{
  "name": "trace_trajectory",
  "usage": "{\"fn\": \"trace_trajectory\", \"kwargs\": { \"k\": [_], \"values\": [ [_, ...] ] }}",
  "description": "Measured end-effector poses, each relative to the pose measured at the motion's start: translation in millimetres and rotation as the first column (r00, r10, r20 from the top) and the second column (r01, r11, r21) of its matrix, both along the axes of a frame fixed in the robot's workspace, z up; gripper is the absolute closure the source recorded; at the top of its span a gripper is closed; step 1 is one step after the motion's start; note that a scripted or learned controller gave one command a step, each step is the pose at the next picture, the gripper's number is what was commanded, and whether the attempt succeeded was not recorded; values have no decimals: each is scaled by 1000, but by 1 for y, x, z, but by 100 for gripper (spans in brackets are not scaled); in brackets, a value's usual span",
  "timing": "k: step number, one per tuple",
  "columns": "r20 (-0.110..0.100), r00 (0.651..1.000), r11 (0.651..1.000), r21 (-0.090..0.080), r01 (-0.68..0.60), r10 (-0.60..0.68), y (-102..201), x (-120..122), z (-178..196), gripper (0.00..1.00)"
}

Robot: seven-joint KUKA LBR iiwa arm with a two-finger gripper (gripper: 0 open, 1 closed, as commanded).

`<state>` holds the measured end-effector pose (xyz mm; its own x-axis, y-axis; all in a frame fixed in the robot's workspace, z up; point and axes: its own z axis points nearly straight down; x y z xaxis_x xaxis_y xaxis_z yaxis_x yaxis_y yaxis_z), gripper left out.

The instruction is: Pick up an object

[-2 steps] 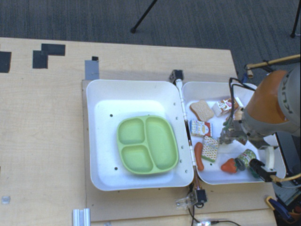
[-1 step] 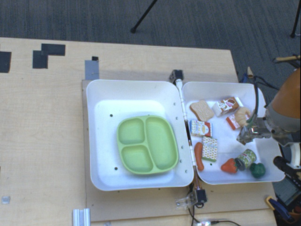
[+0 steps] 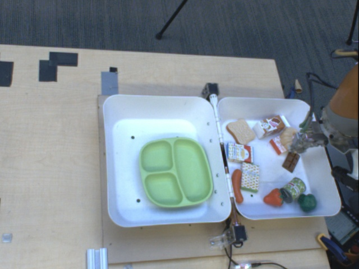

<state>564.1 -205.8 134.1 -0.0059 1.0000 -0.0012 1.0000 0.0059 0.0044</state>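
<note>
Objects still all lying in the right bin (image 3: 320,209); nothing lifted yet, as far as I can judge.

Going left to right: the left bin (image 3: 112,150) carries a green divided plate (image 3: 175,172), which plays no part in my pick. In the right bin I see an orange sausage-like piece (image 3: 237,186) by the divider, two small printed packets (image 3: 239,152) and (image 3: 251,177), a bread slice (image 3: 242,131), a wrapped snack (image 3: 271,126), a brown bar (image 3: 290,161), a red piece (image 3: 274,198), a green can (image 3: 293,189) and a green lump (image 3: 307,203). My gripper (image 3: 305,138) hangs over the bin's right side, just above the brown bar and near a pale roll (image 3: 288,137). Whether my jaws stand wide or closed I cannot tell. Descent, grasp and lift all remain; the things lie close together, so neighbours may crowd the grasp.
</note>
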Motion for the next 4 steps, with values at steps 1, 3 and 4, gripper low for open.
{"fn": "trace_trajectory", "kwargs": {
  "k": [1,3,4],
  "values": [
    [-1,1000,1000,0,0,0,0,0,0,0],
    [7,1000,1000,-1,3,-3,9,-68,-36,100],
    [8,1000,1000,-2,3,-3,98,-74,-46,100]
  ]
}}
